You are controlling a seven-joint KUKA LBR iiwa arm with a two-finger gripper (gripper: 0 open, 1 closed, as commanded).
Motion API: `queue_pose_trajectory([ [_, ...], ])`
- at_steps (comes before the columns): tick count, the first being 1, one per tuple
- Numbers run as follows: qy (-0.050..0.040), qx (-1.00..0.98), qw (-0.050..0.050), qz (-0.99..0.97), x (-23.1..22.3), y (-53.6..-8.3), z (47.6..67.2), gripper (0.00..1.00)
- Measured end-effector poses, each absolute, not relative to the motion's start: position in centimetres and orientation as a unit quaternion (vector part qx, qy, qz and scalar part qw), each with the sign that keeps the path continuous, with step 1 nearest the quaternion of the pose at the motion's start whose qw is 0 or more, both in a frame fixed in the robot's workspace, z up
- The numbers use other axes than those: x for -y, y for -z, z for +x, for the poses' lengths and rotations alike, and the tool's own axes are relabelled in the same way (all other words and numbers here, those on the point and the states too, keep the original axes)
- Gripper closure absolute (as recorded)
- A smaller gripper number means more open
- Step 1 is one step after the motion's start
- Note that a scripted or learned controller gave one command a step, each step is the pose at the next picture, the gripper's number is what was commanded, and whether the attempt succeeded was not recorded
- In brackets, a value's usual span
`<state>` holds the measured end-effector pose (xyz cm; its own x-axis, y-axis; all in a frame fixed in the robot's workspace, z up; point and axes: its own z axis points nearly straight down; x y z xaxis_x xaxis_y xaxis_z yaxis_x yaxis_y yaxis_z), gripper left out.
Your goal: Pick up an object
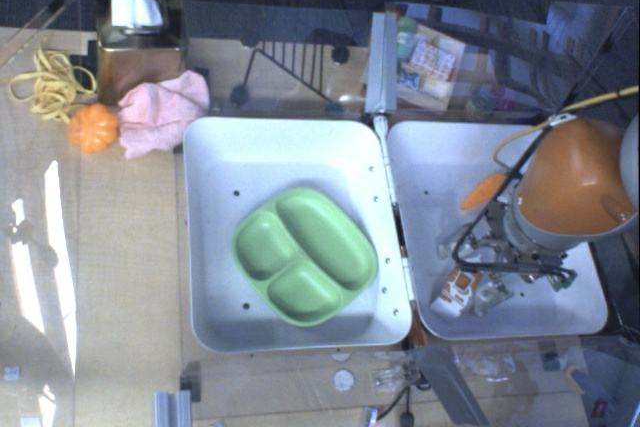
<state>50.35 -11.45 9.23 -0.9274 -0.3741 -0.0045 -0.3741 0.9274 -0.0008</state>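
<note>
Arm low over the right bin, above a small carton.

The gripper [490, 275] hangs low in the right bin [430, 165], under the orange wrist band; whether it is spread or pinched cannot be told. A small white-and-orange carton [455, 293] lies on the bin floor just left of and below it, its long axis tilted diagonally. An orange carrot-like piece [482, 191] lies farther up. The left bin [210, 215] holds a green divided plate [305, 255].

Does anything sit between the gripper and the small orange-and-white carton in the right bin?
Nothing visible does. The gripper hangs right beside the small orange-and-white carton in the right white bin, with just bin floor between.
</note>
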Motion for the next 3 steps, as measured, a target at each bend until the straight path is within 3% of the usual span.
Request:
queue_pose_trajectory([
  [1,0.0028,-0.98,0.008,-0.198,20.6,-20.4,55.0,0.0],
  [2,0.0004,-0.947,0.003,-0.321,9.1,-9.4,55.0,0.0],
  [3,0.0027,-0.956,0.007,-0.292,17.2,-17.0,53.4,0.0],
])
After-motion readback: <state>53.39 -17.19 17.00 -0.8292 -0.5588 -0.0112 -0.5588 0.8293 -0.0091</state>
